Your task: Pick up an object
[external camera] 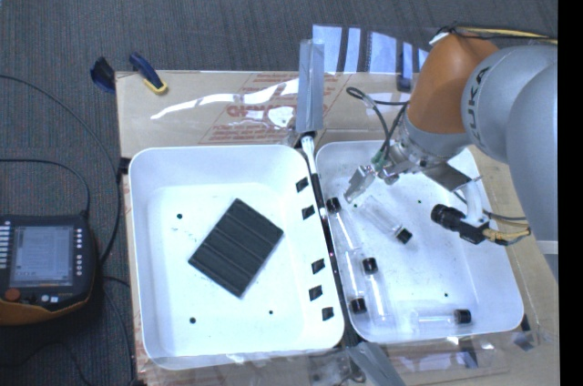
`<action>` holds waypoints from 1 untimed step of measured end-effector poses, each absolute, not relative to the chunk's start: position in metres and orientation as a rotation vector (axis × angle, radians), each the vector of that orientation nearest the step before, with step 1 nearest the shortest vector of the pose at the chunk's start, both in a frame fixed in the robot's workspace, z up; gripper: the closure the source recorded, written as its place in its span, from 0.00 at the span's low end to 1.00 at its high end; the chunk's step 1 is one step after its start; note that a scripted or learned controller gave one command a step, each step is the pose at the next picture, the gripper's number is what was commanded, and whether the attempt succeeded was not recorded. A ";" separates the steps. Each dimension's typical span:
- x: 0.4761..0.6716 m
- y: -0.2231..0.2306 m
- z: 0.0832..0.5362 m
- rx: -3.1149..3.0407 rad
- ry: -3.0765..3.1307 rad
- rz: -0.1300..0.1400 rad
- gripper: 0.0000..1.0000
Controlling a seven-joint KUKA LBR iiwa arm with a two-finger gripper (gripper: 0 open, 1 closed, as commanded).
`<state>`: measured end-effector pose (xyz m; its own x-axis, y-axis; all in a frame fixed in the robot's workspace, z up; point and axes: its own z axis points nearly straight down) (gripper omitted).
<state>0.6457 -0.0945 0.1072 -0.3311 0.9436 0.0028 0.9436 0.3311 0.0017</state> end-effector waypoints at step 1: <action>0.646 -0.094 0.107 -1.816 -2.562 -0.005 0.00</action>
